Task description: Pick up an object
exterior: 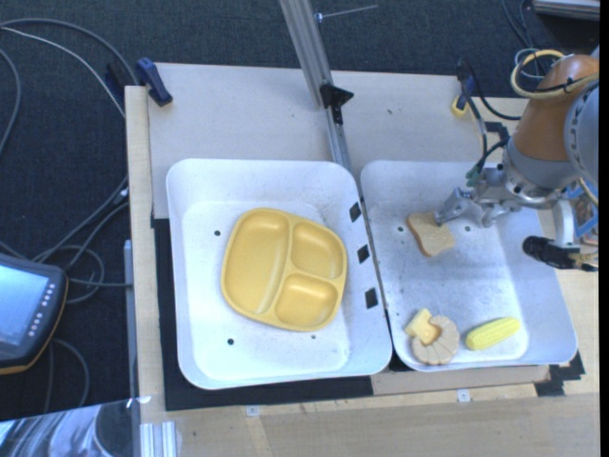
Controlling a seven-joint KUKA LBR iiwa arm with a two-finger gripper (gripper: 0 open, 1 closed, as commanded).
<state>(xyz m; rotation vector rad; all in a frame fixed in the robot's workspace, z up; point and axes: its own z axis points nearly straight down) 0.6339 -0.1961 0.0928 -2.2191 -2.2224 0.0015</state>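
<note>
We judge the bread slice [431, 235], at nine o'clock of the gripper [455, 210], light and stiff, best pinched across its edges; we cannot tell the tool's state.

A pale wooden bench [238, 112] stands on dark carpet [190, 12] strewn with cables [57, 208].

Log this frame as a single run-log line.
gripper: right bin, at bread slice | grasp: unconfirmed | corn, cookie: near edge | tray: left bin
</note>
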